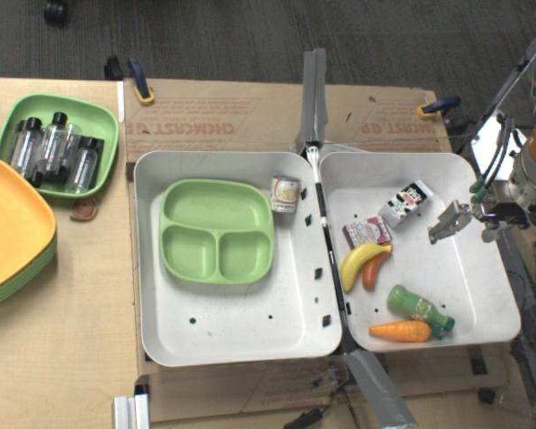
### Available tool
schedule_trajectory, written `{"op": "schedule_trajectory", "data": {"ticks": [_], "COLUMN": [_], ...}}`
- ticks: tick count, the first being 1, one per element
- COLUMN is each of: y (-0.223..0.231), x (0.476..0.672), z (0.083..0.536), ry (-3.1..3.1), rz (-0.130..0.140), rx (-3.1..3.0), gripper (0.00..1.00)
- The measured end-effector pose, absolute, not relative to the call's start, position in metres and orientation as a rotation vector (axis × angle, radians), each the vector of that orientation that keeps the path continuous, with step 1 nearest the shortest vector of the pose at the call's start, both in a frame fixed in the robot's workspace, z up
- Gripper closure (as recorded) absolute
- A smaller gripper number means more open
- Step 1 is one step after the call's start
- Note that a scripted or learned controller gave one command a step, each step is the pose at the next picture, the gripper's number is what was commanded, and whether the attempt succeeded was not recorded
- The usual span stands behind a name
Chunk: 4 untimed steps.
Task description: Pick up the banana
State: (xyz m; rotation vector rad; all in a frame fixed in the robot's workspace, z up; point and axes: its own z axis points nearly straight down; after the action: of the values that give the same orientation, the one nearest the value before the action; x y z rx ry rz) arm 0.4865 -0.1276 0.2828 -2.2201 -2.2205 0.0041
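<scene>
The yellow banana (361, 261) lies near the left wall of the right bin (482, 320), curving against a small red-orange sausage (372, 273). My gripper (469, 225) hangs over the right side of that bin, well to the right of the banana and a little farther back. Its fingers (448, 222) stand spread apart, open, with nothing between them.
Around the banana lie a purple packet (366, 232), a white carton (405, 201), a green bottle (418, 306) and a carrot (400, 332). The left bin (241, 333) holds a green divided plate (218, 231) and a small can (285, 194). A green tray of bottles (58, 146) and orange plates (9, 235) sit far left.
</scene>
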Motion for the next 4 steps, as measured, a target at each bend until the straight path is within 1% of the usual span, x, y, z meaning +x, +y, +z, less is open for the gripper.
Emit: {"op": "schedule_trajectory", "data": {"ticks": [1,2,3,4], "y": [-0.172,-0.187,-0.158,-0.178], "x": [0.477,0.558,0.495,0.477], "z": [0.25,0.261,0.227,0.091], "ry": [-2.169,-2.026,-1.84,-1.911], "rz": [0.004,0.004,0.005,0.003], "rx": [-2.268,-2.4,-2.543,-2.49], "gripper": [0.0,0.0,0.0,0.0]}}
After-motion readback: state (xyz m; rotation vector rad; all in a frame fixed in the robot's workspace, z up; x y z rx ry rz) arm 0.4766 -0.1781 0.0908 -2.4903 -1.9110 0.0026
